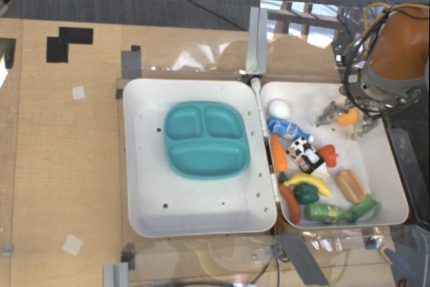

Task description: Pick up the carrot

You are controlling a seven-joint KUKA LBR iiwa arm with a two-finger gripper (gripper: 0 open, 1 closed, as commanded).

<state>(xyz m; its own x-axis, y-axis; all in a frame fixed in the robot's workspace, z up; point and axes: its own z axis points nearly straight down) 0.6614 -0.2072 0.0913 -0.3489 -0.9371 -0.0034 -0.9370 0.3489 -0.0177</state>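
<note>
The teal divided plate (205, 140) sits in the left bin (144, 165). The carrot (278, 153) lies along the right bin's (396, 201) left wall, untouched. The gripper (348, 119), well apart, straddles a small orange-yellow object (347, 118), fingers spread; it should cross left and align its jaws across the carrot.
</note>
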